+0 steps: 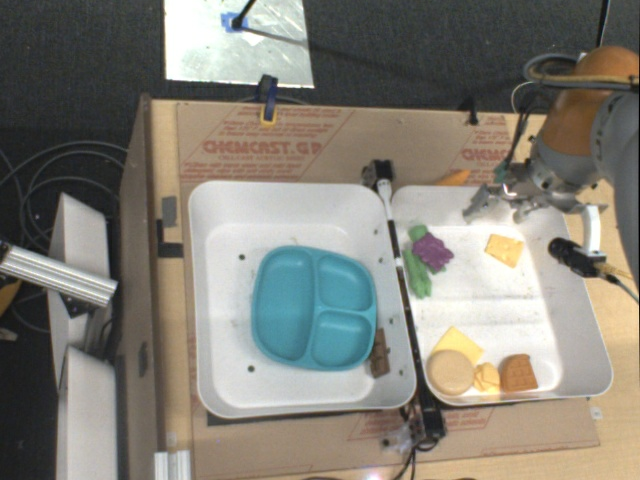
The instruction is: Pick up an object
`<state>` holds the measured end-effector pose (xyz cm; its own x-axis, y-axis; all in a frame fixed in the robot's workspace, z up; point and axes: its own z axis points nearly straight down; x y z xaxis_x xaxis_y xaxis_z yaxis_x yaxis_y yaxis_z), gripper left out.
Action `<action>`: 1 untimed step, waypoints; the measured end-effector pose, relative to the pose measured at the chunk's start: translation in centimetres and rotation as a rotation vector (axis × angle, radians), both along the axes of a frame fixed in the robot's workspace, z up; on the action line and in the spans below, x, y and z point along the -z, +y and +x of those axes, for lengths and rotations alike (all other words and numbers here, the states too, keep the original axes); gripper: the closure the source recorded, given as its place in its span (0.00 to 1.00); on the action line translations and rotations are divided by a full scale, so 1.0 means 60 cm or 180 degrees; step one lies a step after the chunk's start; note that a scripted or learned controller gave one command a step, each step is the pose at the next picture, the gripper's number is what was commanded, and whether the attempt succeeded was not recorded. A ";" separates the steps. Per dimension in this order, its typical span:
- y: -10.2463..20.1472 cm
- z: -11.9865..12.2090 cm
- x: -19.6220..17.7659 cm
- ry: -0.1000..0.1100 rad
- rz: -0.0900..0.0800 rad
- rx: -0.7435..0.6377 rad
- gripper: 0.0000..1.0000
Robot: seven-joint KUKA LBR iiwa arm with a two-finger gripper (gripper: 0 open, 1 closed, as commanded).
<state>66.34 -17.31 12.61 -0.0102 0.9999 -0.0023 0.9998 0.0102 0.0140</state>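
Nearest me, toy foods (pixel 478 370) crowd the right bin's (pixel 575 323) six o'clock edge; my arm bends in at two o'clock, claw (pixel 500 200) spread wide and empty above the bin's twelve o'clock rim.

Left bin (pixel 215 268): white, holds a teal divided tray (pixel 313 308). Right bin (pixel 570 338): white. At 12 of it: purple grape bunch (pixel 433 252), green piece (pixel 418 274), yellow cheese wedge (pixel 504 249). At 6: tan round (pixel 450 372), brown cracker (pixel 518 372).
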 end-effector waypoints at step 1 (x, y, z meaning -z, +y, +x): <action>0.110 -0.103 -0.105 0.0026 0.0014 0.0002 0.00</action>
<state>60.17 -10.72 18.88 -0.0097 1.0000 0.0021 0.9999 0.0097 0.0059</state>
